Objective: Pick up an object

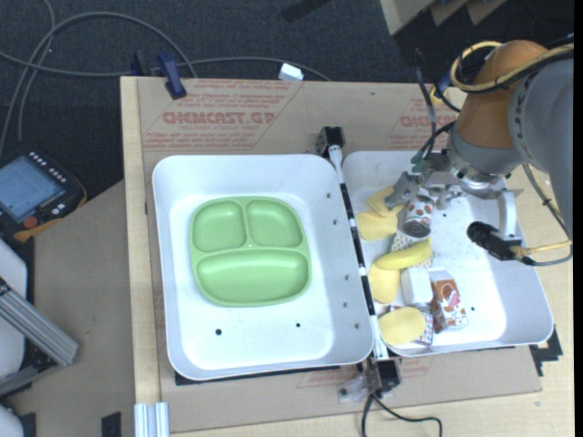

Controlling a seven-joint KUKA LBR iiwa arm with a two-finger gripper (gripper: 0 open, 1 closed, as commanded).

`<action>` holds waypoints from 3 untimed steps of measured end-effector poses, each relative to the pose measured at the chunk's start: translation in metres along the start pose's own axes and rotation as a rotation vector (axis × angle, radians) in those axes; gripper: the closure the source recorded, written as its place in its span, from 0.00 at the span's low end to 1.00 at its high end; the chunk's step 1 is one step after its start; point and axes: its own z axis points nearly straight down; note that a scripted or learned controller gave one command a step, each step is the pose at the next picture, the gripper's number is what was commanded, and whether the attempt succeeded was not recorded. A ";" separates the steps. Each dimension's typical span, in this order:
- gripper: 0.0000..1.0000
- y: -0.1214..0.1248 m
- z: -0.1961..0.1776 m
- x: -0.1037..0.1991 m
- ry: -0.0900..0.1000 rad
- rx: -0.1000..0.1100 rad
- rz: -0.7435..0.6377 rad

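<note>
The robot's rounded grey arm (pixel 547 107) has a wide orange band (pixel 496 98) above the wrist, thin black and yellow cables looping beside it, and a metal two-finger gripper (pixel 410 192).

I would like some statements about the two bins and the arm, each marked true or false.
1. The green divided plate lies in the left bin. True.
2. The yellow pieces lie in the left bin. False: they lie in the right bin.
3. The gripper is over the right bin. True.
4. The arm reaches in from the left. False: from the right.
5. The plate is red. False: it is green.
</note>
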 end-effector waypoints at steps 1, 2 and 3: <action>0.00 -0.030 0.029 -0.021 0.001 0.004 0.001; 0.00 -0.062 0.028 0.010 0.002 0.004 0.000; 0.00 -0.077 0.028 0.023 0.002 0.003 0.001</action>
